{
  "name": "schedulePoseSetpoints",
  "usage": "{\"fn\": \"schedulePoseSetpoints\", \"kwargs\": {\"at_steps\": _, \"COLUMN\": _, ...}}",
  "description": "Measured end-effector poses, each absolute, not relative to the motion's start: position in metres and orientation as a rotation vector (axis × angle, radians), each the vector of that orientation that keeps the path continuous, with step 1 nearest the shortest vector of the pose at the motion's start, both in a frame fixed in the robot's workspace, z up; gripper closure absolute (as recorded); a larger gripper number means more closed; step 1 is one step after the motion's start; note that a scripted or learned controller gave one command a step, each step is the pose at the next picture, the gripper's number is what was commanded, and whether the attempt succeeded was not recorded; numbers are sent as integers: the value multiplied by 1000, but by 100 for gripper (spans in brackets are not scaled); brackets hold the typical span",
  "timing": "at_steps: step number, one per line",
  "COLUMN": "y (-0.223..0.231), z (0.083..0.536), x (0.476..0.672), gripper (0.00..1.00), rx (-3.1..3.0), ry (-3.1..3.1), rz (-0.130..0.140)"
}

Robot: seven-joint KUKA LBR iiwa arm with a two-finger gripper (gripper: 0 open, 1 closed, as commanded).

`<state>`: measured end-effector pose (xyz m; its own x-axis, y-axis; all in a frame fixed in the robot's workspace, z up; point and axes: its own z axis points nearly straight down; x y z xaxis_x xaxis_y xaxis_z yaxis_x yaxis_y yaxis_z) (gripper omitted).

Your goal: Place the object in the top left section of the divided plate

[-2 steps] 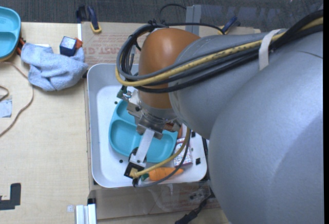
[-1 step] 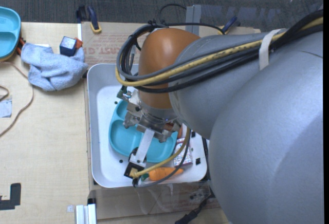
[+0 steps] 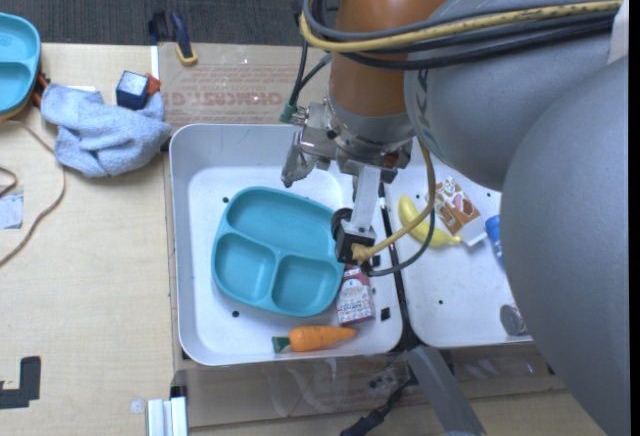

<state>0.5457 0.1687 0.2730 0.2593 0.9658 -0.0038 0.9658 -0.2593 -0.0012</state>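
Observation:
A light blue divided plate (image 3: 275, 254) lies in the left white bin (image 3: 190, 254), with one large section on its far side and two smaller ones toward the front. An orange carrot (image 3: 315, 337) rests by the bin's front wall, just below the plate. A small red and white packet (image 3: 354, 300) sits at the plate's right edge. My gripper (image 3: 300, 167) hangs over the back of the left bin, just beyond the plate's far right rim. Nothing can be seen held in it.
The right bin (image 3: 450, 304) holds a yellow banana (image 3: 413, 221), a snack packet (image 3: 456, 206) and a blue item (image 3: 492, 232). On the bench to the left lie a grey cloth (image 3: 105, 131), a blue cube (image 3: 132, 89) and another blue plate (image 3: 15, 59).

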Motion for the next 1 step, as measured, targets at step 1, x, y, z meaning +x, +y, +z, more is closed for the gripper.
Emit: {"fn": "schedulePoseSetpoints", "kwargs": {"at_steps": 1, "y": 168, "z": 280, "x": 545, "gripper": 100, "rx": 2489, "ry": 1914, "rz": -16}}
